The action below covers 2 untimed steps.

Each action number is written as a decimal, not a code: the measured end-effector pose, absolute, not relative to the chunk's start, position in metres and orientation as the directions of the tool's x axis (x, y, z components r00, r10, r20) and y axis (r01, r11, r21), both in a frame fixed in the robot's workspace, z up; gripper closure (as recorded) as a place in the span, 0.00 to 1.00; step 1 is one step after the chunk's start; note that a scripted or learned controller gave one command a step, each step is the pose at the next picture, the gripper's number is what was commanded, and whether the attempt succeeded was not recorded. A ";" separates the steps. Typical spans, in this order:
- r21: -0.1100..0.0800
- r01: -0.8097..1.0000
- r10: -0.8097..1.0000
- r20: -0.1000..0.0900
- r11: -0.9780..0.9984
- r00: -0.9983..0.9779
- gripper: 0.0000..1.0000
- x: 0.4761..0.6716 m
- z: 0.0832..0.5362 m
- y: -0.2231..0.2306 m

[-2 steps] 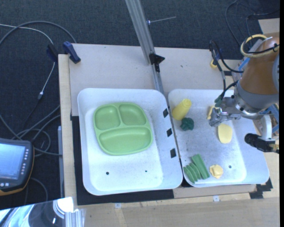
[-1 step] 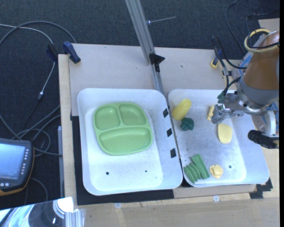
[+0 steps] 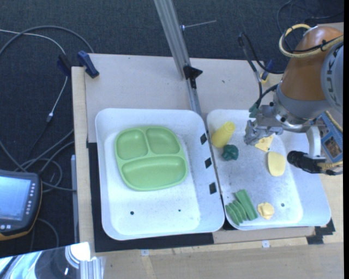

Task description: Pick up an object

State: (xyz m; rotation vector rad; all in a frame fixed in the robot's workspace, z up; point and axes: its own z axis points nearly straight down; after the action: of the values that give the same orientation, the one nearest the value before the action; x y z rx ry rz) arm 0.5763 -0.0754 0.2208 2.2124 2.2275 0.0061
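**Arm low over the right bin, claw state unclear**

From my remote seat I see a pale wooden bench top [image 3: 142,82] set on a dark blue-grey carpeted floor [image 3: 32,16], where thin grey cables [image 3: 52,103] loop past the bench's left edge. A small monitor with an orange casing [image 3: 16,204] sits at the lower left, off the bench. A blue clamp [image 3: 87,64] grips the bench's far left corner, and a slanted grey metal post [image 3: 174,32] comes down to the far edge between the bins.

The left white plastic bin [image 3: 106,163] carries a light green divided plate [image 3: 151,158], lying flat near its far left part.

The right white plastic bin [image 3: 311,210] holds the loose toys. A yellow rounded piece [image 3: 223,134] lies near its far left corner, with a dark green lumpy piece [image 3: 230,153] just beside it. A yellow oval piece [image 3: 276,164] lies towards the right edge. A small pale yellow wedge [image 3: 264,144] lies right at the claw. A bunch of green bean-like strips [image 3: 241,206] sits at the near edge, and a small yellow knobbly piece [image 3: 265,210] is just beside it.

The grey two-finger gripper [image 3: 255,134] hangs over the far middle of the right bin, under the orange-banded arm [image 3: 311,60]. I cannot tell whether its fingers stand apart or together, nor whether anything sits between them.
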 end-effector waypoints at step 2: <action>0.003 1.000 1.000 0.003 0.008 -0.008 1.00 0.609 0.226 0.037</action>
State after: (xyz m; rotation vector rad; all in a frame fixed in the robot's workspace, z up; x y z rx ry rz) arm 0.6091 0.0372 0.2263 2.2125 2.2300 0.0071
